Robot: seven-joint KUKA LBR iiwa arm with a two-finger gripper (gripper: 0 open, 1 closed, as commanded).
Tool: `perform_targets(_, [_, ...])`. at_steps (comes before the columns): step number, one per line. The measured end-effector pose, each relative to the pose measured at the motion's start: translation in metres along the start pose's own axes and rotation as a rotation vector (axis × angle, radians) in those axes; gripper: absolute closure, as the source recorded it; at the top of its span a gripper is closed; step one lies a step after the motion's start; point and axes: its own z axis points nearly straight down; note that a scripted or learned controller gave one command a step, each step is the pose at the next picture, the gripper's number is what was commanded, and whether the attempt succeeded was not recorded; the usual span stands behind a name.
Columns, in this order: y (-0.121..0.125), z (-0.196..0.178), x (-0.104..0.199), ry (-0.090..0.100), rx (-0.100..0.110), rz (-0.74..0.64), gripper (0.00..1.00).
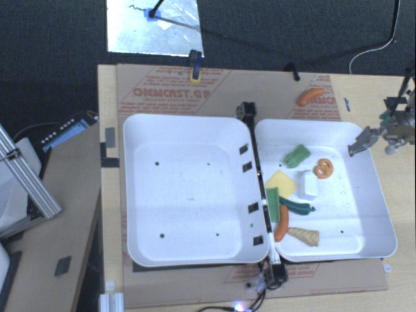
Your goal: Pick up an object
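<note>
The right bin [364, 200] holds several small objects. Among them are a light green piece [296, 155], an orange pretzel [323, 168], a white block [308, 184] and a yellow wedge [281, 182]. Closer to the front lie a dark green pod [298, 207], an orange sausage shape [281, 223] and a tan cone [304, 236]. My gripper [369, 139] hangs over the right bin's far right rim, apart from all of these and with nothing seen in it. The pretzel lies nearest to it, to its left and a little nearer the front.
The left bin [188, 187] adjoins the right one along a divider with black clips [255, 174]. An orange hot-dog toy [311, 96] lies on the cardboard behind the right bin. A yellow and blue clamp [195, 67] stands at the bench's back edge.
</note>
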Motion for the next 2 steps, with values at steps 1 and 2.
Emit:
perform_targets(1, [-0.021, 0.101, 0.078, 0.006, 0.01, -0.007, 0.0])
perform_targets(2, [0.009, 0.165, 0.101, -0.003, -0.021, 0.001, 0.0])
